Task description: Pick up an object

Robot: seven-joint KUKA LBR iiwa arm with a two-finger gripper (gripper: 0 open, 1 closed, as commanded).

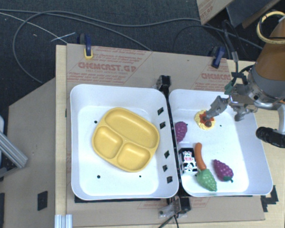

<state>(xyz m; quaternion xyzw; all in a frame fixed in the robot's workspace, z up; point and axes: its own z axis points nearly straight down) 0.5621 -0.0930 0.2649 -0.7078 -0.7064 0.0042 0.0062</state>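
Observation:
My gripper (pixel 210 118) reaches down into the right bin (pixel 245 145) from the upper right, its tip right over a small yellow toy with a red spot (pixel 202 121). Whether the fingers touch the toy I cannot tell. Further down the same bin lie a purple grape bunch (pixel 180 131) by the divider, an orange carrot (pixel 199 156), a black-and-white cow toy (pixel 189 162), a green leafy toy (pixel 206 180) and a second purple grape bunch (pixel 222 169).
The left bin (pixel 79 131) holds a yellow divided plate (pixel 125 139). A black divider with clips (pixel 166 131) runs between the bins. The arm's grey wrist and orange band (pixel 273 65) hang over the right bin's upper right corner.

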